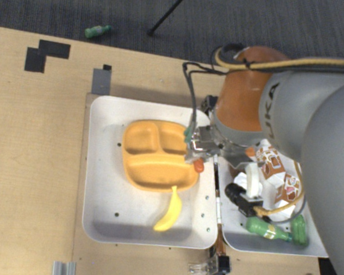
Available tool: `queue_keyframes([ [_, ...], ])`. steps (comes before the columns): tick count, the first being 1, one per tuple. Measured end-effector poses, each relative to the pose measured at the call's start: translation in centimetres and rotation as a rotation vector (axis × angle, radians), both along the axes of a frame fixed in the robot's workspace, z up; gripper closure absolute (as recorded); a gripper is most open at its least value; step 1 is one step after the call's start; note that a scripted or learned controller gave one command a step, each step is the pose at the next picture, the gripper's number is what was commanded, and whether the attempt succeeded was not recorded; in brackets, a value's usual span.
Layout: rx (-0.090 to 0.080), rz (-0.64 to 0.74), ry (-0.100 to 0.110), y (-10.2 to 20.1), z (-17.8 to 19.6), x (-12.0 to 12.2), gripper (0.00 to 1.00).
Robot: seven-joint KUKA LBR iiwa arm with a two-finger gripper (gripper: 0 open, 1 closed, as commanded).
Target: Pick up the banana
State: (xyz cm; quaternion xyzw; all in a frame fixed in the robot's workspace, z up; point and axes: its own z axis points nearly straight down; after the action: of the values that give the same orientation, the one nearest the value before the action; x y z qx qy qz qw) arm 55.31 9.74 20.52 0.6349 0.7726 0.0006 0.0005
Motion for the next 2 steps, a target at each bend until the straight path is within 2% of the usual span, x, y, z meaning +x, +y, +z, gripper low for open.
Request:
queue_keyframes([
  [1, 0.000, 0.001, 0.000, 0.0, 0.0, 0.0, 0.00],
  [2, 0.000, 0.169, 0.002, 4.3, -7.8, -5.4, 0.00],
])
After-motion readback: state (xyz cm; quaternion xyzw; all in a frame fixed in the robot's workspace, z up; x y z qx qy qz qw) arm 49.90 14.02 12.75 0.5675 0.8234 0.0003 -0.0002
